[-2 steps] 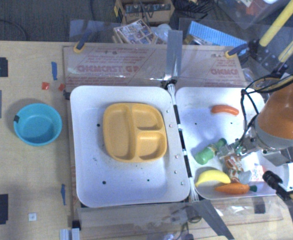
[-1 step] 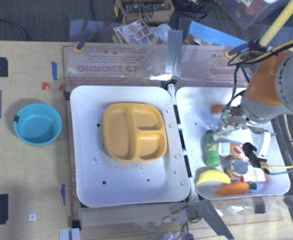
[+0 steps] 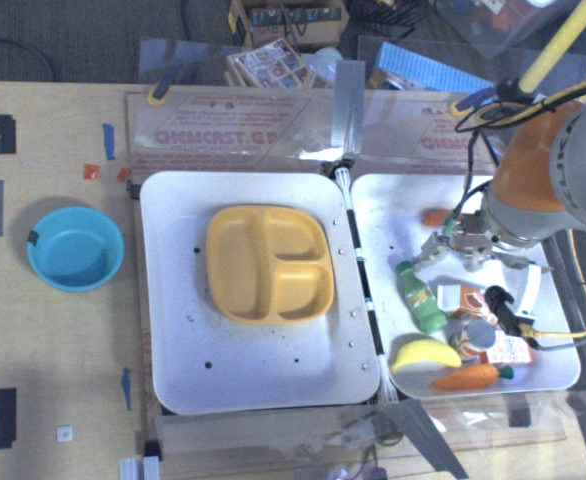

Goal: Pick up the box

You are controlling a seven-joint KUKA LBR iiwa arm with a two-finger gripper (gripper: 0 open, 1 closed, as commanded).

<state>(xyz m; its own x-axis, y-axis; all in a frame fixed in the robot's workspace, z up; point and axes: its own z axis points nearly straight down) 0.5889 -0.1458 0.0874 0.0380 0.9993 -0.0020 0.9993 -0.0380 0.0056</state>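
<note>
Not much to read from up here, honestly. The clear plastic panel point(image 3: 235, 128) standing along the far side of the left bin has red block lettering on it, but it shows mirrored, so it comes out backwards and I can't get a sure word out of it. The matching panel point(image 3: 443, 136) behind the right bin has the same kind of red print, half hidden by cables, also unreadable. There's a printed booklet or packet point(image 3: 266, 65) lying on the floor behind the bench with colourful print, too small to make out. The little carton point(image 3: 506, 351) in the right bin has red and white markings, too blurry to read.
</note>
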